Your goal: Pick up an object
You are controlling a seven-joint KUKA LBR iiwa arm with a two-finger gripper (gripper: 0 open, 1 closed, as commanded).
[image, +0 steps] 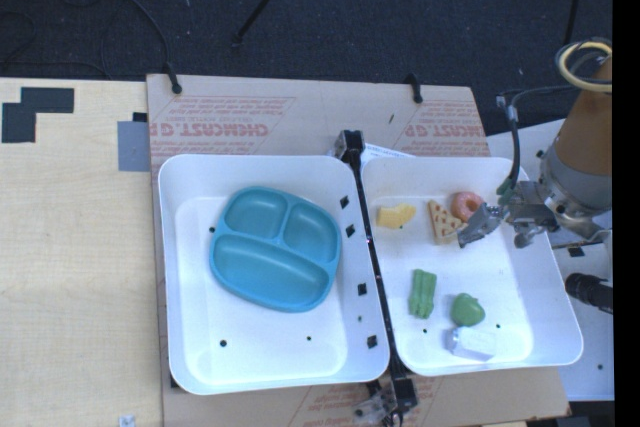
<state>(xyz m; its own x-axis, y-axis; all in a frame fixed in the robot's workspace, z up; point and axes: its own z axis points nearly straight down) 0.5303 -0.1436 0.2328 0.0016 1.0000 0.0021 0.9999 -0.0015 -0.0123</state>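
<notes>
In the right bin (pixel 560 315), several small objects are seen: a yellow piece (pixel 395 216), a cracker-like wedge (pixel 441 221), a pink ring (pixel 465 205), a green oblong piece (pixel 422 293), a round green piece (pixel 466 310) and a pale block (pixel 472 343). The claw (pixel 480 224) is placed just beside the wedge and ring; nothing is seen gripped, and its state cannot be told. A blue divided plate (pixel 275 247) is held by the left bin (pixel 190 315).
</notes>
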